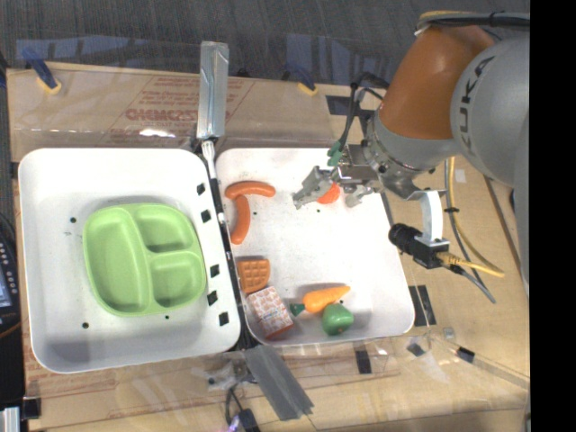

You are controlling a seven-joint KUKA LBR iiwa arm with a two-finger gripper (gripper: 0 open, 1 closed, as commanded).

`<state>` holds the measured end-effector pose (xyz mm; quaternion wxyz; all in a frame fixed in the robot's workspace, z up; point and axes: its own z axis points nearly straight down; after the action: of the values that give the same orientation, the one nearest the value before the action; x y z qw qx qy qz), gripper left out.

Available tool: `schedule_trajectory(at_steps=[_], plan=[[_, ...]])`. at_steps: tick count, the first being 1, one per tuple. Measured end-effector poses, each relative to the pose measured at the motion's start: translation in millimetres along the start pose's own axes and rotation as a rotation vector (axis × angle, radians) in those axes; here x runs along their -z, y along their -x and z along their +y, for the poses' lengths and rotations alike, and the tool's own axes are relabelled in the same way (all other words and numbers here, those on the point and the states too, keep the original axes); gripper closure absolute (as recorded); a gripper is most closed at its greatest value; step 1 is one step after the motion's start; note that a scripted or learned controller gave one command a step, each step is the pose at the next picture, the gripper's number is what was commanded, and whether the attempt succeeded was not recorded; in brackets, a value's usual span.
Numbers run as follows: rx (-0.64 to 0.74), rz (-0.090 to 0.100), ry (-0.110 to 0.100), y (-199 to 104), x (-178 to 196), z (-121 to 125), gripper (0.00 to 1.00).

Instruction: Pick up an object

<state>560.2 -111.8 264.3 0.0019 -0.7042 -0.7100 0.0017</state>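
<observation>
Hand (324,192) low over upper part of right bin (382,277), fingers clamped on small orange-red object (329,193), exact kind too small to tell. Object sits between fingers, apparently off or just at bin floor; lift likely the step in hand. Other toys lie apart: two sausages (243,207) near divider, waffle (254,271), snack packet (269,314), carrot (324,298), green pepper (337,319) near front wall. Green divided plate (144,259) alone in left bin (45,241), probably drop target.

"KU" lettering on the grey arm (504,106), mirrored red print on cardboard (162,106), unreadable
</observation>
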Motion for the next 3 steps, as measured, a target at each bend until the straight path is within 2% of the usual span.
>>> schedule_trajectory(at_steps=[1, 2, 3], plan=[[-0.025, 0.001, -0.002, -22, -79, -84, 0.00], [-0.180, 0.000, 0.000, -45, -74, -12, 0.00], [-0.140, 0.000, 0.001, -60, -73, 63, 0.00]])
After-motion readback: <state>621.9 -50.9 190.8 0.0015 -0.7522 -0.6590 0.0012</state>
